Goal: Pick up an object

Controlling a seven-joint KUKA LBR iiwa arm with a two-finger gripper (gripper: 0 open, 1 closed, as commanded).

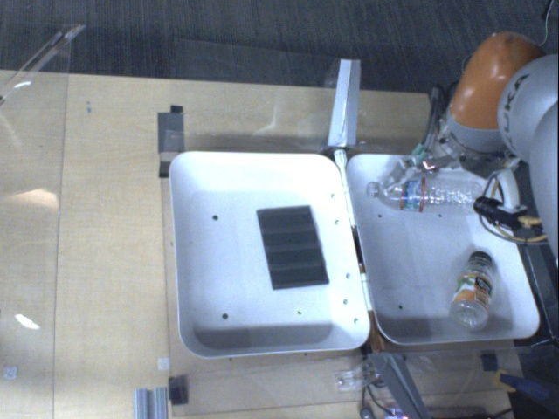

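A clear plastic bottle [441, 193] lies on its side along the far wall of the right bin [419, 264], its cap end pointing left. My gripper [425, 158] is low over this bottle's neck end, at the bin's far edge, under the grey wrist and orange band. A smaller bottle with an orange-and-green label [472, 291] lies in the right bin's near right corner. A black ribbed rectangular block [292, 246] lies flat in the middle of the left bin [194, 260].
A grey metal post [344, 103] stands at the far side between the two bins. Black clamps [171, 131] sit at the left bin's far corner. Cables [511, 219] hang along the right bin's right rim.
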